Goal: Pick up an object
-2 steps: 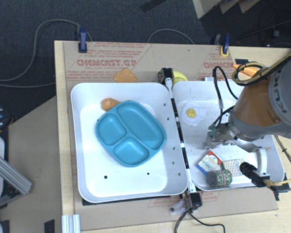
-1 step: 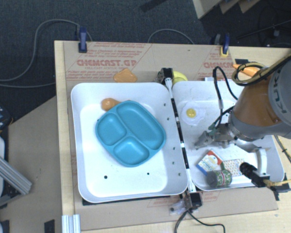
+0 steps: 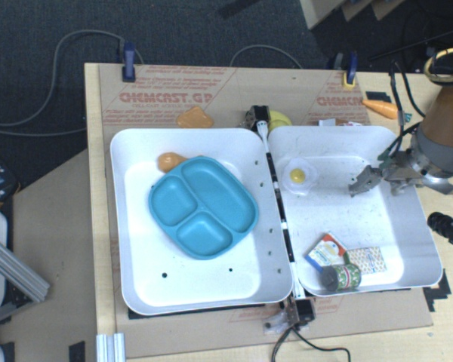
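Your inventory, operator.

Writing: the cardboard sheet (image 3: 211, 89) under the bins carries red print that reads roughly "CHEMCAST GP", once behind each bin; the smaller lines are too fine to read. Labels on the packets are not legible.

Bins, two: left bin (image 3: 136, 202) and right bin (image 3: 408, 225), touching along the middle of the worktop (image 3: 98, 308).

Left bin, two items: one blue divided plate (image 3: 202, 206) with three compartments, and one orange lump (image 3: 169, 161) just behind it, touching its rim.

Right bin: one small clear cup with a yellow piece (image 3: 297, 176) near the back left corner; at the front, one carton (image 3: 326, 252), one dark can with a green band (image 3: 341, 277) and one patterned flat packet (image 3: 368, 259), clustered together.

Behind the bins: one orange block (image 3: 195, 118), one yellow-green object (image 3: 278, 121), one carrot-like orange piece (image 3: 380, 108). Blue clamps (image 3: 128, 59), two.

End effector (image 3: 366, 182): over the right bin's back half, fingers spread, nothing between them, well apart from the front cluster.
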You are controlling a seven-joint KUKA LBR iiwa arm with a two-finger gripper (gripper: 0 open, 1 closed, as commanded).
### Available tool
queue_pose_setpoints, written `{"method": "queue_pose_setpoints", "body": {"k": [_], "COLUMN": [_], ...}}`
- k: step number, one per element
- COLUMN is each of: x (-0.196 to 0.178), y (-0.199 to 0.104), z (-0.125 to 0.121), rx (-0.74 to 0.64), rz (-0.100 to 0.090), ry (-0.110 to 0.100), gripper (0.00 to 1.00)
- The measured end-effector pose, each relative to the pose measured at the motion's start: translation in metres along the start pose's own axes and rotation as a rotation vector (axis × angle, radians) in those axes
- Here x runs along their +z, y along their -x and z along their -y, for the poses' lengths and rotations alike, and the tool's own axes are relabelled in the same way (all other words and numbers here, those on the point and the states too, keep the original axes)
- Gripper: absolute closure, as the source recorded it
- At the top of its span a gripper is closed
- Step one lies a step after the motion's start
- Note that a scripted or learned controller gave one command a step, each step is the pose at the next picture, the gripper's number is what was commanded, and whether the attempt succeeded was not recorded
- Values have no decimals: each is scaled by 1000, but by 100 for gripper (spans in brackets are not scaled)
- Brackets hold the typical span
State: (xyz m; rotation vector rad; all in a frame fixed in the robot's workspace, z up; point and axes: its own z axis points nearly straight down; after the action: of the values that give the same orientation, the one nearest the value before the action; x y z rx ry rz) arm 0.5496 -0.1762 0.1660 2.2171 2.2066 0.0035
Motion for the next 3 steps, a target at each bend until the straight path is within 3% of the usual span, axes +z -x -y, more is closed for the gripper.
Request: {"method": "queue_pose_setpoints", "body": {"k": [1,2,3], "x": [-25,50,-18], "y": [-36,-80,-28], "z": [63,71,-42], "rx": [-4,-8,-7], "rz": [-10,-12,-1], "ry": [-14,-19,5], "gripper": [0,0,0]}}
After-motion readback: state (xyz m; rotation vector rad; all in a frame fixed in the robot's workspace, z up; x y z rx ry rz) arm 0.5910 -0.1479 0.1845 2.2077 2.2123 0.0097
